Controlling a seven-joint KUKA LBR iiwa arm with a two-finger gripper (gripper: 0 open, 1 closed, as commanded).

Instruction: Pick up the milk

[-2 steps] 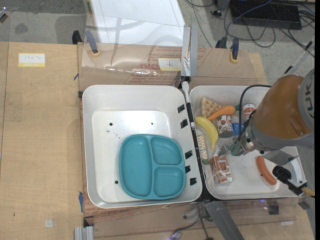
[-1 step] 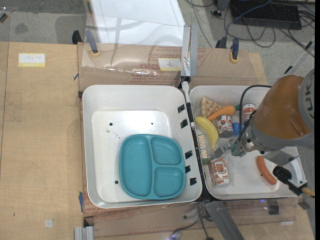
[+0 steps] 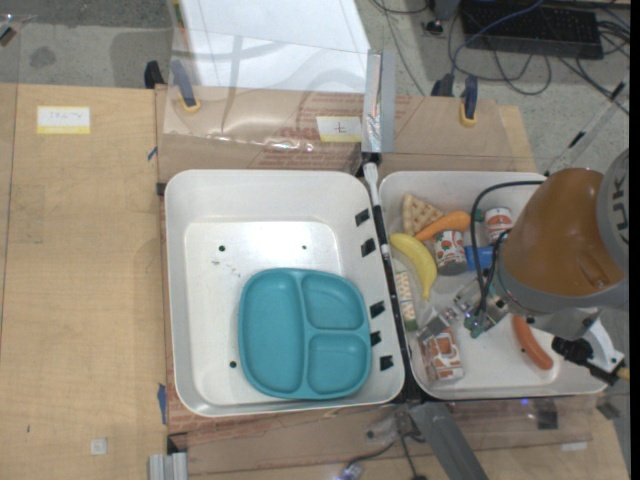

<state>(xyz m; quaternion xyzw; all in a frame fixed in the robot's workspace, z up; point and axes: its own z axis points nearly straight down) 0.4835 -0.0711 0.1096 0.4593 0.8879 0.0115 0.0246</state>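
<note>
Hidden: the arm (image 3: 565,233) covers the right half of the right bin (image 3: 500,373), so you cannot see what lies under its orange band.
Cut off: the arm's far side runs off the right edge of the view.
Gripper: the gripper (image 3: 479,316) sits low in the right bin, below the arm. It is small, dark and tangled with cable, so you cannot tell whether it is wide or narrow, and you see nothing held in it.
Milk: the small carton (image 3: 441,356), the best match for milk though its print is too small to read, lies tilted near the front left corner of the right bin, just left of and below the gripper, apart from it.
Hard to make out: a pale ribbed item (image 3: 405,293) lies along the right bin's left wall, partly under the banana (image 3: 417,261); what it is stays unclear.
Bins: two, side by side.
Left bin (image 3: 200,268): one teal plate (image 3: 300,333) with three compartments.
Right bin, counted: one banana, one carrot (image 3: 443,226), one waffle piece (image 3: 420,211), two cans (image 3: 451,251) (image 3: 497,221), one sausage (image 3: 531,343) partly under the arm, one carton.
</note>
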